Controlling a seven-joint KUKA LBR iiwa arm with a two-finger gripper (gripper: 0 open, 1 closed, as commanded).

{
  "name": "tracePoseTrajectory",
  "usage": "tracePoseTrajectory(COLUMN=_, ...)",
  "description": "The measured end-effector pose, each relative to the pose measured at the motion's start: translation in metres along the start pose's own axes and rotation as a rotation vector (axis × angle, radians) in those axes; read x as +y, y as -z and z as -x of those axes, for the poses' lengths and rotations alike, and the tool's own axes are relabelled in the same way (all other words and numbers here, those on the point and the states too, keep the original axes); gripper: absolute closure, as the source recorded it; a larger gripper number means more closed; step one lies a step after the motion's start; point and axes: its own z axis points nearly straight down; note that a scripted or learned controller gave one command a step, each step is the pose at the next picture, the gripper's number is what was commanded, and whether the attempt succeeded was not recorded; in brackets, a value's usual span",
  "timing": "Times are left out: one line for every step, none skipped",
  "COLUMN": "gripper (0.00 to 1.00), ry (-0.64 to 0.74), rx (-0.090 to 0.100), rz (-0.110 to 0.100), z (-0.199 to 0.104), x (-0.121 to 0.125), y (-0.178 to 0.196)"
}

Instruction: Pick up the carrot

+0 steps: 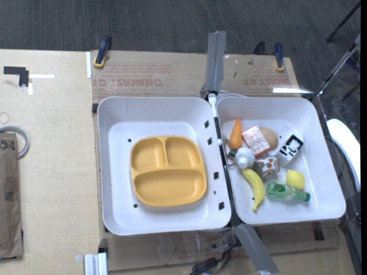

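Lying upright-slanted in right bin [321,153]: carrot [235,133], orange, tapered, green stub; tool state undeterminable.

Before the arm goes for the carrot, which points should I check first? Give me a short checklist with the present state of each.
1. Carrot visible in right bin: ok.
2. Carrot top side uncovered: ok.
3. Free space around carrot: not ok; red-and-white packet and white ball lie close, bin wall on its other side.
4. Banana away from carrot: ok.
5. Yellow divided plate in left bin, out of the way: ok.
6. Gripper state: cannot tell.
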Motion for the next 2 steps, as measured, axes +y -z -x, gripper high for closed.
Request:
tracePoseTrajectory(gripper=1.0, ry=-0.001, rx=-0.005, rz=-0.002, z=0.002, x=-0.0005, y=0.0096)
tracePoseTrajectory(gripper=1.0, ry=-0.001, rx=-0.009, rz=-0.004, z=0.0041, x=-0.001, y=0.0191)
